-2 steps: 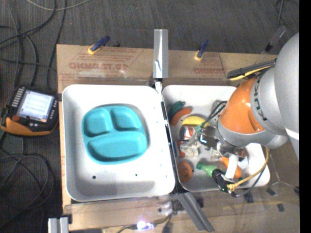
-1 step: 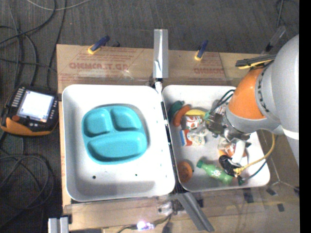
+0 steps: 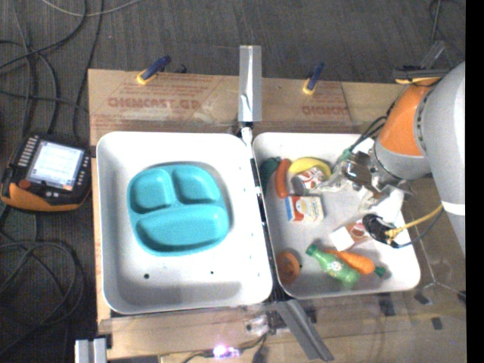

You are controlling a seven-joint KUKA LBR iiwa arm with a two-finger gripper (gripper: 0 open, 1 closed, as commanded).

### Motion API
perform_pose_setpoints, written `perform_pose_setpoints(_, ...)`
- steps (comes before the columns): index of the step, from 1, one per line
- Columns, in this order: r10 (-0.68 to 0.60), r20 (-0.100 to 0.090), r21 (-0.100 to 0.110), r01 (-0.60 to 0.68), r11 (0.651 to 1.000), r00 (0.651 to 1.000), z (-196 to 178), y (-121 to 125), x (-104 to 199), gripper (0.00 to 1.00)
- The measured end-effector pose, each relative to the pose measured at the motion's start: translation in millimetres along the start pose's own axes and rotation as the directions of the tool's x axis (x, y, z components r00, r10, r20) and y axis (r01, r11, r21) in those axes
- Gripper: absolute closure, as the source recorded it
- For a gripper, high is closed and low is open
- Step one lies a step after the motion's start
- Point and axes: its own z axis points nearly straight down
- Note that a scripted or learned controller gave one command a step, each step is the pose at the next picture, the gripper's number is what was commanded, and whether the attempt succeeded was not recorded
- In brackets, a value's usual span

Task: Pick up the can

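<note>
Small red-and-white can [image 3: 309, 178] lies in the right white bin [image 3: 408, 274], beside a yellow banana [image 3: 308, 164]. Grey metal gripper [image 3: 340, 177] sits just right of the can; finger state cannot be told. Left bin [image 3: 113, 225] holds a blue sectioned tray [image 3: 179, 209].

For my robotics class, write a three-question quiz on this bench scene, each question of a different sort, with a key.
1. True or false: the blue divided tray lies in the right bin.
2. Multiple choice: next to the green bottle in the right bin lies a) a spoon, b) a carrot, c) a cup.
3. Fill in: the gripper is above the ____ bin.

Key: 1 false, it lies in the left bin; 2 b; 3 right.
</note>
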Motion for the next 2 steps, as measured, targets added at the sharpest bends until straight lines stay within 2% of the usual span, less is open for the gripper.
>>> perform_pose_setpoints(1,0.057,0.007,-0.011,-0.057,0.998,0.998,18,61,26,0.00)
perform_pose_setpoints(2,0.144,0.019,0.017,-0.144,0.989,0.989,19,70,37,0.00)
